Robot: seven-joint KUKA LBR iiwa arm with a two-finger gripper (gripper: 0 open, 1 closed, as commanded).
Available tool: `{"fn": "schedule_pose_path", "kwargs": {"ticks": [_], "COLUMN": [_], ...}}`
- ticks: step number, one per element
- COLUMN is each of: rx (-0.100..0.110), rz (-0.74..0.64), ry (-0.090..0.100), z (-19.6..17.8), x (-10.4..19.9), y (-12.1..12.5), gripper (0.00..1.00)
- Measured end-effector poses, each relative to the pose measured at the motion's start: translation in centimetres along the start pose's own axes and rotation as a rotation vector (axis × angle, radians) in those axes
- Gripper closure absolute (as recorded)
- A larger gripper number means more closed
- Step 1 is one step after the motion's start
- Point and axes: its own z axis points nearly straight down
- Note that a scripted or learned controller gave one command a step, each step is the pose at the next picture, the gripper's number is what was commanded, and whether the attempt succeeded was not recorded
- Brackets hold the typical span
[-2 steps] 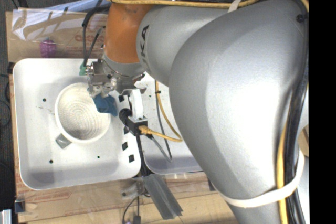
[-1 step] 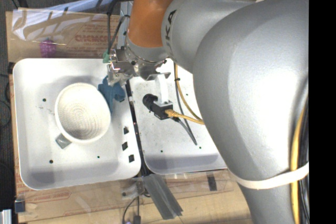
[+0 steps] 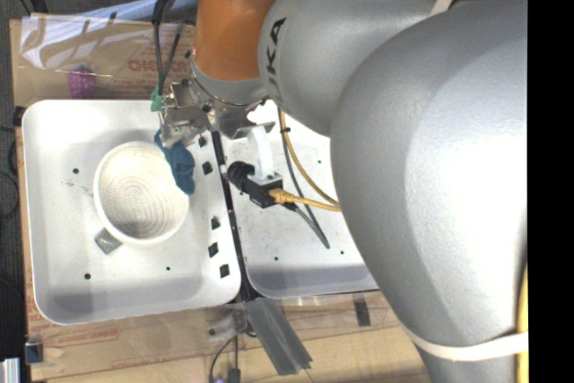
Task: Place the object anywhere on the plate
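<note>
Hanging over one plate point(image 3: 139, 193), one blue object point(image 3: 180, 166), two bins point(image 3: 54, 282)

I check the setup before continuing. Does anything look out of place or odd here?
Yes. A blue object hangs below the gripper, overlapping the plate's right rim rather than lying flat on it.

The scene is lit evenly and fairly brightly from above. The left bin point(image 3: 54, 282) is rendered almost pure white, with detail washed out on its floor. Soft shadows are cast under the arm point(image 3: 430, 148) onto the right bin point(image 3: 296, 274). A broad soft sheen is seen on the grey arm casing. The nearest part of the arm is slightly blurred, and the dark background at the top is grainy.
</note>
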Motion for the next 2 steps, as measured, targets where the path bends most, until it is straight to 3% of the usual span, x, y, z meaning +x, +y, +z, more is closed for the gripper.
{"fn": "schedule_pose_path", "kwargs": {"ticks": [1, 2], "rx": [0.003, 0.001], "rz": [-0.040, -0.019], "ry": [0.000, 0.002], "z": [5.1, 5.0], "x": [-4.0, -7.4], "y": [0.6, 4.1], "gripper": [1.00, 1.00]}}
